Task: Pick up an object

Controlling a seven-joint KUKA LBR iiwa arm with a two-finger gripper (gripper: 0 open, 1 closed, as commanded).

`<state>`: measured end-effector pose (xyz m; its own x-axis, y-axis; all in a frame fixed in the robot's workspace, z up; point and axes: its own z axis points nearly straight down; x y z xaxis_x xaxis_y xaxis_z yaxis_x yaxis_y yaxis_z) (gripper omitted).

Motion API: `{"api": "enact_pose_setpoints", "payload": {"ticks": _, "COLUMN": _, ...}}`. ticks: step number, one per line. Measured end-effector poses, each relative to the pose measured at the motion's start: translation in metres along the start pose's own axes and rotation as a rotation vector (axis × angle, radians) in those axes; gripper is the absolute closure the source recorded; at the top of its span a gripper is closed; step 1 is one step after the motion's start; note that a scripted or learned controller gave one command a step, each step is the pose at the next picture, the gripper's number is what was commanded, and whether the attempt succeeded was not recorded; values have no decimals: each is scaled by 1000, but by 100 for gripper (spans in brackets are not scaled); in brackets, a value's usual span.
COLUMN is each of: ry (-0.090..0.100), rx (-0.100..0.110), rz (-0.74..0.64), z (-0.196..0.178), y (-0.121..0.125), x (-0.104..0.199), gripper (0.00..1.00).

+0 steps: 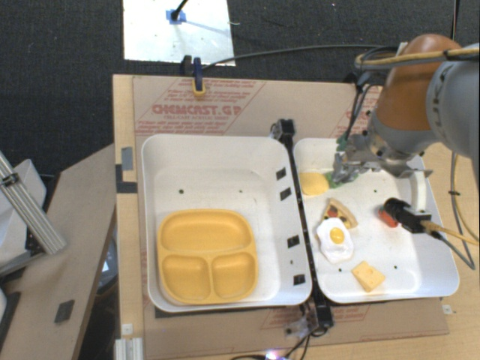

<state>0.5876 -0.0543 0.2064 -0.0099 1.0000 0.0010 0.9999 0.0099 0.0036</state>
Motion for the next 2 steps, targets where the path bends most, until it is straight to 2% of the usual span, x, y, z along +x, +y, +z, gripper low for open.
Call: {"api": "enact_pose_setpoints", "payload": {"ticks": 2, "ry": 1, "rx": 0, "rz": 1, "z": -9, "y": 34, "x": 110, "gripper": 100}}
